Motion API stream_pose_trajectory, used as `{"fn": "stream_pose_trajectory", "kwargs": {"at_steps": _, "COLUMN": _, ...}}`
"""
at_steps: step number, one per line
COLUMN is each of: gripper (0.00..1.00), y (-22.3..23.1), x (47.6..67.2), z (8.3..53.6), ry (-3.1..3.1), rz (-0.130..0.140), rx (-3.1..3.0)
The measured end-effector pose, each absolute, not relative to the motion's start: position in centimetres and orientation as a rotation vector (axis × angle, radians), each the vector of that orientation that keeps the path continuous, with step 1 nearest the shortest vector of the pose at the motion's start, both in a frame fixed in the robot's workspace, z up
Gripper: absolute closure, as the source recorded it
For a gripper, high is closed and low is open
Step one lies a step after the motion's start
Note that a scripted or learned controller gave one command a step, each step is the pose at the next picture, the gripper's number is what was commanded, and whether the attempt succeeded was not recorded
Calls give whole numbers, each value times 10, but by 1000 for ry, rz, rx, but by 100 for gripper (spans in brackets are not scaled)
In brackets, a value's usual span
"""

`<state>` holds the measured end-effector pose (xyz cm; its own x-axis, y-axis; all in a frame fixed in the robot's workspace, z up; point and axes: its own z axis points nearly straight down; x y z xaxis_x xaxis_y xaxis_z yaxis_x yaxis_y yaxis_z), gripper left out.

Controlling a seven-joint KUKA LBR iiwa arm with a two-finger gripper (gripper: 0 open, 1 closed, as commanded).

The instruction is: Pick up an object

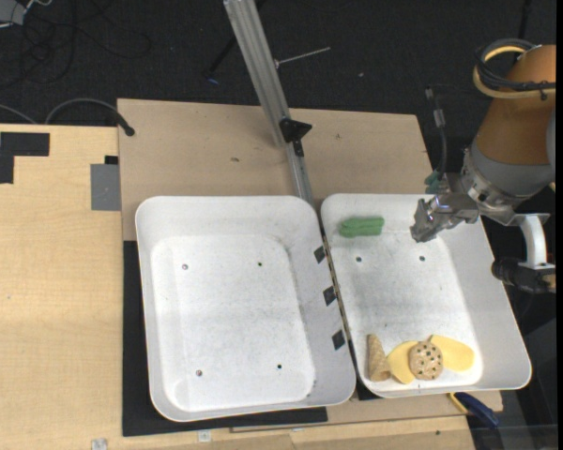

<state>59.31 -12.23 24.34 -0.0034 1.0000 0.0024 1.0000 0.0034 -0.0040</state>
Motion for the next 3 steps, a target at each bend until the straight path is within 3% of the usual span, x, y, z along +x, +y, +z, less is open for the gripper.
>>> {"fn": "stream_pose_trajectory", "kwargs": {"at_steps": 3, "gripper": 100, "y": 29, "x": 545, "z": 256, "ry": -2222, "rz": 3, "rx": -2212}}
